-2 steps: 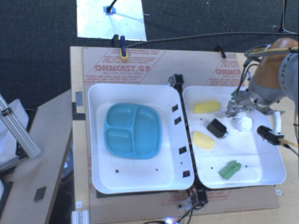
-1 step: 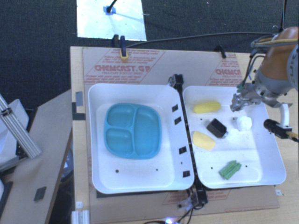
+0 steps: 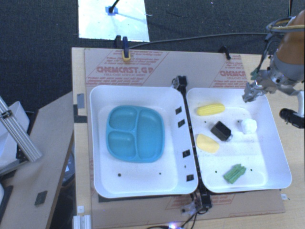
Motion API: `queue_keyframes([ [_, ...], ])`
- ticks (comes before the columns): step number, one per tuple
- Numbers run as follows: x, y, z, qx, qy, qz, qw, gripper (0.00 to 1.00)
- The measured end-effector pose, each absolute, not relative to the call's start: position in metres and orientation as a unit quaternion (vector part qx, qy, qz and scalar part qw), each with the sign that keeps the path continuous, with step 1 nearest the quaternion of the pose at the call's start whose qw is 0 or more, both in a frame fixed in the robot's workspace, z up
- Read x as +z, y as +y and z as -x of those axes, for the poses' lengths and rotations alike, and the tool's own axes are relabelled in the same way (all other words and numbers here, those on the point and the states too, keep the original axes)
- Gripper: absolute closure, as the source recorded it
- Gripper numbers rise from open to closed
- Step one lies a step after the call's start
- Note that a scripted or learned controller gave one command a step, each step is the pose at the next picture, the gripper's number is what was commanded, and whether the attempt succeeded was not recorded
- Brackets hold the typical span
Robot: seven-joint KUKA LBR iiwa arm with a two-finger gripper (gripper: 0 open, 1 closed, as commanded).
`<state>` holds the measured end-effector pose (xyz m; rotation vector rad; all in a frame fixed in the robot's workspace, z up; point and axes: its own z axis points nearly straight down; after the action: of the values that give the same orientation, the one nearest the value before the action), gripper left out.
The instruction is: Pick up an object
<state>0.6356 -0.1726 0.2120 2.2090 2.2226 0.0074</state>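
Bench: we see a pale wooden top on dark carpet, with a printed cardboard sheet laid under two shallow white bins.
Landmark: we take the black hinge strip between the bins as our reference.
Left bin: it lies on the far side of the strip from the arm and holds a blue divided plate, lying flat near its middle.
Right bin: it lies on the arm's side of the strip and holds all the loose objects.
Yellow corn cob: we find it just beside the strip, toward the back of the right bin.
Black block: it sits a little further from the strip, between the corn cob and a yellow lump.
Yellow lump: it lies close to the strip, just in front of the black block.
White object: it rests beyond the black block, well away from the strip.
Green toy: it lies nearest the front edge, apart from the rest.
Arm: grey with an orange band, it enters at the far right.
Gripper: it hangs over the back right rim of the right bin, above the white object; we cannot tell how it is set, and we see nothing in it.
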Motion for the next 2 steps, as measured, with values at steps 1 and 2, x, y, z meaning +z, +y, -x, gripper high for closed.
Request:
queue_keyframes([
  [1,0.257,-0.172,-0.636,0.0019,0.709,-0.705,0.003,1.0],
  [2,0.278,-0.172,-0.637,0.0014,0.709,-0.705,0.002,1.0],
])
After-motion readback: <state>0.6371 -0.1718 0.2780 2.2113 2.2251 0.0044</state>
